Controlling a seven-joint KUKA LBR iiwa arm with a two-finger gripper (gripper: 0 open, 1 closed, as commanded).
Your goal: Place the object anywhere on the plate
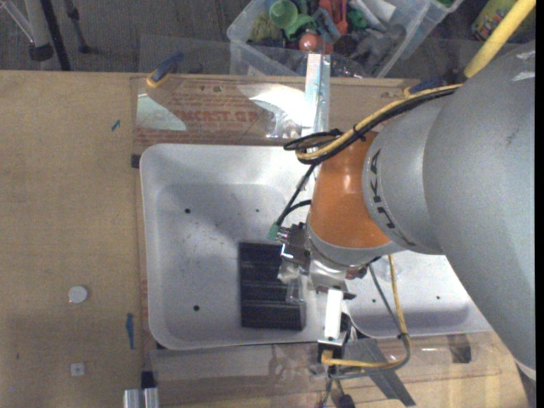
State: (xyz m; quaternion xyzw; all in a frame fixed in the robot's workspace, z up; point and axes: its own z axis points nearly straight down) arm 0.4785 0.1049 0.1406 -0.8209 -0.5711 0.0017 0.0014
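One flat black rectangular object [268,286] is seen just left of the tool [308,272]; its grip cannot be told, apparently hidden by the wrist.

Black rectangular block [268,286], faint ridged lines across it. White bin [183,228], few small dark specks on floor. Arm [459,168] grey, orange band [344,198] above wrist, metallic silver wrist parts. Yellow and black cables [340,138] looped over band. Surface [59,228] tan wood. Clear plastic tub [340,15] at top, green, pink, red, orange toys mixed inside.
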